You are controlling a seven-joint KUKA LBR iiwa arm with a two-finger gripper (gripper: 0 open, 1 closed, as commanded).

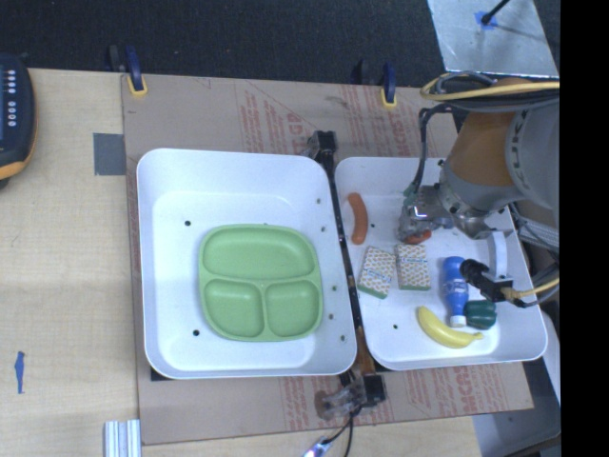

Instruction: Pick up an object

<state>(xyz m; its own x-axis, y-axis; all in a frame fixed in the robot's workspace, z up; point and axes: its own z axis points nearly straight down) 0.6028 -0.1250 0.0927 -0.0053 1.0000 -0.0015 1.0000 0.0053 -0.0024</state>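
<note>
The right bin [381,346] holds a small sausage [358,218], two patterned sponge blocks [377,270] [413,266], a blue bottle with a green cap [458,294] and a yellow banana [447,328]. My gripper [415,222] hangs over the upper middle of that bin, just above the right sponge block and to the right of the sausage. The arm's grey body with its orange band [485,150] covers the bin's far right corner. I see nothing between the fingers.
The left bin [162,255] holds a green divided plate [259,281]. A black and yellow device [14,112] lies at the bench's far left edge. Clamps [135,76] hold the cardboard sheet under the bins.
</note>
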